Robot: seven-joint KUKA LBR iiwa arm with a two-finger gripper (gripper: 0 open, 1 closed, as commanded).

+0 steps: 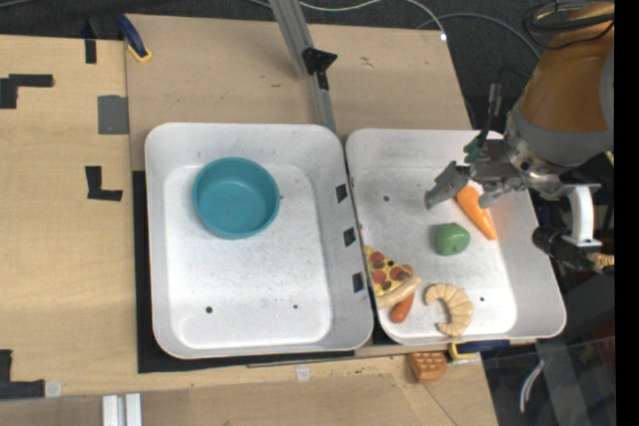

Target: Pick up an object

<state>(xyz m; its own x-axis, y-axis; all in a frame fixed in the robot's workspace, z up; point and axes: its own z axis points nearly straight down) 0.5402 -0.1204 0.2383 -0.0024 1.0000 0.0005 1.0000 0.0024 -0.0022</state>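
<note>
Arm parked over the right bin, lining up a pick

Left bin (170, 214) has just a teal bowl (236, 198); in my right bin (529, 304), gripper (461, 187) fingers sit apart, empty, carrot (476, 212) just beside them, probably the target; green ball (451, 238) below.

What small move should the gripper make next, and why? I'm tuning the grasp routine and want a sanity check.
Probably a short descent onto the toy carrot. The gripper sits over the right bin with its fingers spread at the carrot's upper end and nothing between them. The green ball lies close below the carrot, so I'd go straight down rather than sweep sideways.
</note>
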